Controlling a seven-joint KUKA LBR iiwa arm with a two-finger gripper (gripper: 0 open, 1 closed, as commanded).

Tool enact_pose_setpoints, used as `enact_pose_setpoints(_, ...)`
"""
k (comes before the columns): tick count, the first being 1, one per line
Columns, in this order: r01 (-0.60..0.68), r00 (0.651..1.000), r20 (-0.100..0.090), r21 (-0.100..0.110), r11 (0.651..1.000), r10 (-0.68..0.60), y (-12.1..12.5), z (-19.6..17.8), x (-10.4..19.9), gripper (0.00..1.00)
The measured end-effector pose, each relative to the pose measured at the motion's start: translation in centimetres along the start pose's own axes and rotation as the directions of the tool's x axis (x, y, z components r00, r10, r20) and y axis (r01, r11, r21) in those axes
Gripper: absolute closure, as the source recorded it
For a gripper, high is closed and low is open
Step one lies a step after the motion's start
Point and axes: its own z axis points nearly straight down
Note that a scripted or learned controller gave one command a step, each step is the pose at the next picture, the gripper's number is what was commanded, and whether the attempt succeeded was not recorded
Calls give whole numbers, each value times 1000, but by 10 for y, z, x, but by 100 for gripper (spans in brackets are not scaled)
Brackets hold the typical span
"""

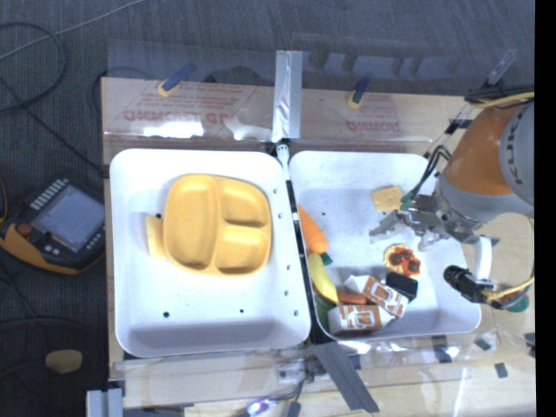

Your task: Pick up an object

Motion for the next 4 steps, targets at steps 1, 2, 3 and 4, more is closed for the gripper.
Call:
enact_pose_setpoints(1,14,1000,0,-24,1000,-14,-33,30,-19,0)
enact_pose_setpoints(2,15,1000,2,-38,999,-15,-29,14,-19,100)
enact_pose_setpoints(3,39,999,1,-2,999,-39,13,-51,42,100)
enact_pose_setpoints(4,76,997,1,-1,997,-76,40,-86,84,100)
